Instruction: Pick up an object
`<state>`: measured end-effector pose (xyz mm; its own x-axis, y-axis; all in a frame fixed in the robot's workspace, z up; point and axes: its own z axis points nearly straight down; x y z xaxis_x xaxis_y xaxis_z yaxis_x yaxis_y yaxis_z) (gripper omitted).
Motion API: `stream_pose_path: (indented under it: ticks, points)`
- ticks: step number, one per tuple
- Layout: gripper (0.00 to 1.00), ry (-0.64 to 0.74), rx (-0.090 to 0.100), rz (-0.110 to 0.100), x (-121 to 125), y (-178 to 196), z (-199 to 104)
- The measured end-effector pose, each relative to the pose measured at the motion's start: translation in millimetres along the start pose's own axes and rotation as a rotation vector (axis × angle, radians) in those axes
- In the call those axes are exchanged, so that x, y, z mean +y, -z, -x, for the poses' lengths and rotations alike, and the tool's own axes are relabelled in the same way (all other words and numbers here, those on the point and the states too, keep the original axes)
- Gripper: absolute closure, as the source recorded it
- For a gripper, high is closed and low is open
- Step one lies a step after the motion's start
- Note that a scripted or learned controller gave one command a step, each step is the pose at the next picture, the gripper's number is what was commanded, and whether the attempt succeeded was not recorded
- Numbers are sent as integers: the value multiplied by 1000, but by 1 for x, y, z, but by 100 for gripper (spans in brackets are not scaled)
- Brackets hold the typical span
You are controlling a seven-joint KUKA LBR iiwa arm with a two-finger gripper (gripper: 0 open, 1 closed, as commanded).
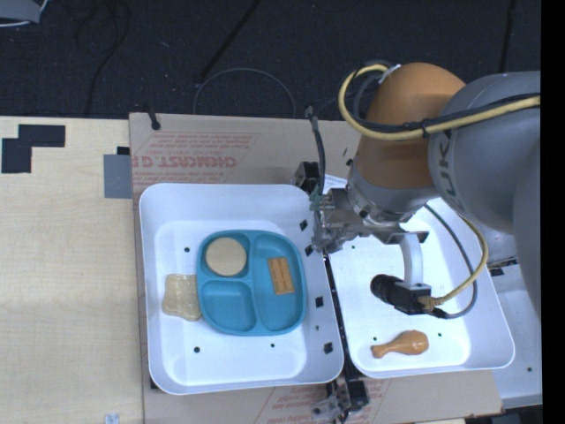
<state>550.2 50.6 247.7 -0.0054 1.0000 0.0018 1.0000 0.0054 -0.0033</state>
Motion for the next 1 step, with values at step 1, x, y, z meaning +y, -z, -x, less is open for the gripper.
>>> stream_pose_path:
  ticks: [1]
  points:
    - [100,-1,-1,-3,-4,-13,-58]
